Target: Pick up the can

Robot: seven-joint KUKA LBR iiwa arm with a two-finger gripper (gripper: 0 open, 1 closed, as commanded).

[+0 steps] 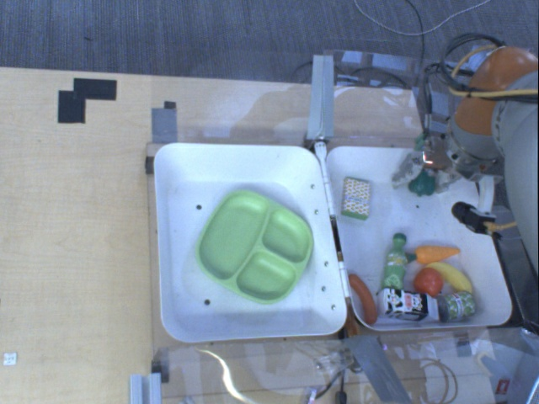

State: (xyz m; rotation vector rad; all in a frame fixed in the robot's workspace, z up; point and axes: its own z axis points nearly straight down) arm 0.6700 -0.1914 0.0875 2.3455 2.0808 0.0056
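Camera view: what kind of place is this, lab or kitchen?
Likely a robot lab bench, not a kitchen: two white bins fixed to a wooden benchtop, toy food like the can and carrot as props, loose cables on grey carpet, and the arm's gripper overhead.

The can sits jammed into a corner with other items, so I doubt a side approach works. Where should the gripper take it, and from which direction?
Probably from above. The can lies in the right bin's near corner, with the milk carton against one end and the banana close behind. Grip across its round body at mid-length, fingers closing on the two free sides.
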